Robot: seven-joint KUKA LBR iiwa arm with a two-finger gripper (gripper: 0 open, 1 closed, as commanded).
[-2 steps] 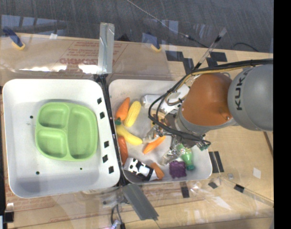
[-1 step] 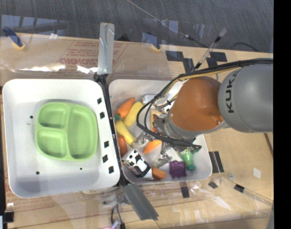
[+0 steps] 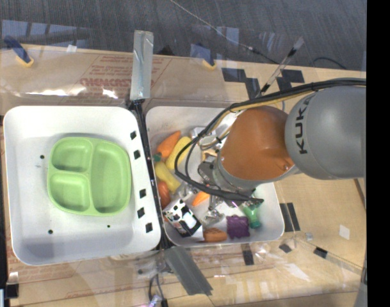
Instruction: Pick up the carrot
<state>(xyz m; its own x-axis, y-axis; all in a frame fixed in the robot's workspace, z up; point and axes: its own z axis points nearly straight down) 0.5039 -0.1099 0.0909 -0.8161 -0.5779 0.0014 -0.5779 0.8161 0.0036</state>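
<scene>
Reaching in from the right of the frame, the grey arm (image 3: 329,133) with its orange band (image 3: 255,142) hangs low over the right bin (image 3: 271,219), and the gripper (image 3: 214,210) sits down among the toys near the bin's lower middle. Whether anything is held cannot be told, since the wrist and cables cover the tips.

At the lower edge of that bin lie a brownish piece (image 3: 215,235), a purple block (image 3: 237,226), a green toy (image 3: 253,213) and a black-and-white item (image 3: 180,216). Just above the gripper is a small orange piece (image 3: 200,199). Further up, at the bin's upper left, the carrot (image 3: 168,144) lies with its long axis on a diagonal, running from lower left to upper right, touching a yellow banana (image 3: 179,152) beside it.

The left bin (image 3: 22,171) holds a green divided plate (image 3: 90,176). Both bins rest on a light wooden surface (image 3: 310,267) covered with clear plastic sheeting; dark carpet (image 3: 86,5) fills the top of the frame.
</scene>
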